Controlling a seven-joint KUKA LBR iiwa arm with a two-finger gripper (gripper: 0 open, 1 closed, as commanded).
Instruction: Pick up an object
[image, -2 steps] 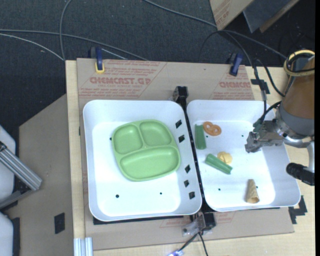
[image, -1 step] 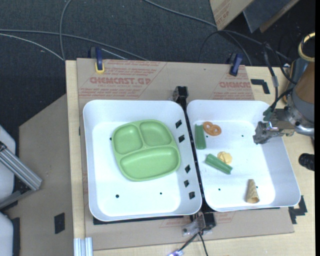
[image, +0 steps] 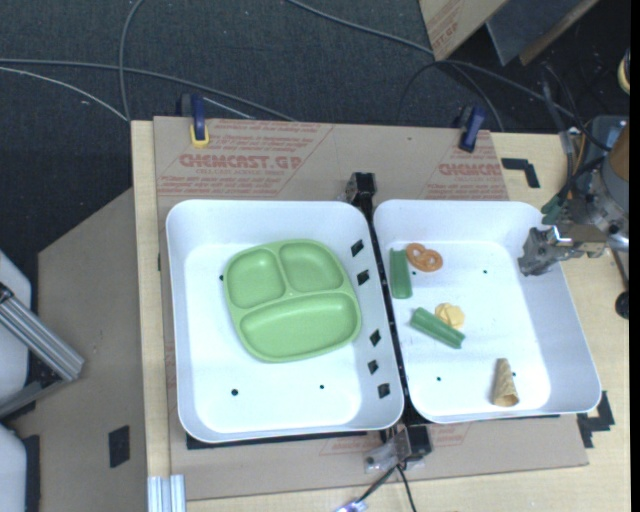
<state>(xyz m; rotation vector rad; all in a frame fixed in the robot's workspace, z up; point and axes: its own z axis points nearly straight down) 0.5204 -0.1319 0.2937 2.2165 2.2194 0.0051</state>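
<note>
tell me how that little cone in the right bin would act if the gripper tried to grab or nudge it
The cone lies on its side near the right bin's front edge, so a nudge would probably roll it in an arc around its narrow tip. Its taper may let it squirt out of closing fingers. It looks small and probably light, so likely easy to knock away.
</note>
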